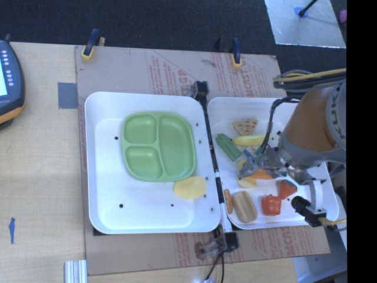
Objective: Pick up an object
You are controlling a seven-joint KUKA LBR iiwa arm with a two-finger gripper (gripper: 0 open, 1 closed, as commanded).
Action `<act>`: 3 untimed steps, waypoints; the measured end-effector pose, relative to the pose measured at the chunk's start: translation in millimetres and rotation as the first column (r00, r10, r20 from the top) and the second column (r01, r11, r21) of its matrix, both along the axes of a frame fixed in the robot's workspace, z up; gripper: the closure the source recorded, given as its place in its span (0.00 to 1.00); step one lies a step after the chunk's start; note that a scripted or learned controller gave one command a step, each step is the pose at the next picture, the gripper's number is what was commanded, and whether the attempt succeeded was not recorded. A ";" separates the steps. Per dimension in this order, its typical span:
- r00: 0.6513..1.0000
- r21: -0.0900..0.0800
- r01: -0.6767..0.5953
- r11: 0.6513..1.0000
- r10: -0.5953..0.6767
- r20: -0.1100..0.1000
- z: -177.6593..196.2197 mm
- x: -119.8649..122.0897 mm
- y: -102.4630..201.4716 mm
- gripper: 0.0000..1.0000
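Note:
My gripper reaches down into the right bin from the right, among a cluster of toy foods. Around its tip lie a green pickle-like piece, a yellow banana-like piece, an orange piece and a pale yellow wedge. A tan cracker sits farther back. A hot dog, a red pepper and a red strawberry-like piece lie toward the front. The arm's wrist hides part of the pile.
The left bin holds a green divided plate and a pale yellow chip at its front right. A dark handheld pendant sits at the bench's left edge. Clamps hold the board at the back.

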State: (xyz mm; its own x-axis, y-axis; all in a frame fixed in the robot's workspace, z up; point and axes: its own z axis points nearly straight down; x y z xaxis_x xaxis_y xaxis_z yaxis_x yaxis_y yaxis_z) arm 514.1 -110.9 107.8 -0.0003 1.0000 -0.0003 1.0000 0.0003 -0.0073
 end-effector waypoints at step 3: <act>1.000 -0.001 -0.006 1.000 0.006 0.007 -16.9 49.0 0.2 0.00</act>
